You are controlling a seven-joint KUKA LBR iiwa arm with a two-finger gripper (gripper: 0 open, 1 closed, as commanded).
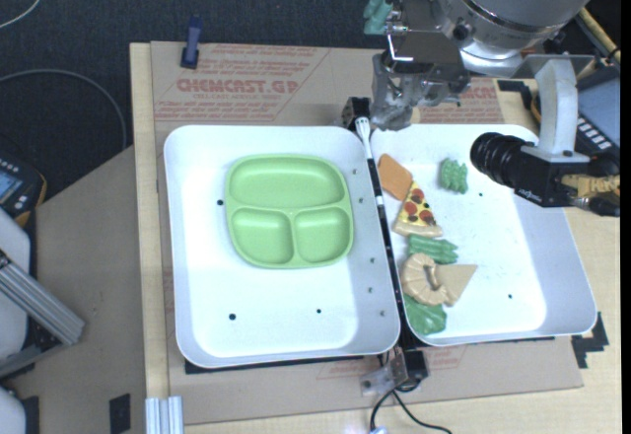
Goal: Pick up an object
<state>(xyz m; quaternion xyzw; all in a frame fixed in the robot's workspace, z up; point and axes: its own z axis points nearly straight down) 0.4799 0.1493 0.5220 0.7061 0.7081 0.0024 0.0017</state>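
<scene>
From the camera view above the tabletop (148, 324) we see the tool (394, 114) hanging over the far rim of the right bin (532, 294), close to the seam where it meets the left bin (197, 304); we cannot tell its state, since the wrist housing covers it from this angle, and nothing shows in its grasp. We judge the step in hand to be the approach: nothing has been lifted yet, and the toy foods all lie in the right bin, strung along its left wall. Nearest the tool is the orange piece (394, 176), flat, its long axis running roughly from the far-left toward the near-right. Just nearer us lies the pizza slice (417, 212), narrowing toward its far end, then the green pods (432, 249), lying across the bin, and a tan cluster (434, 281) touching a green leaf (424, 318). A small green sprig (454, 175) sits apart to the right. The green divided plate (290, 210) sits in the left bin. In our judgement the next move calls for shifting nearer over the orange piece, aligning across its short width, then descending.
</scene>
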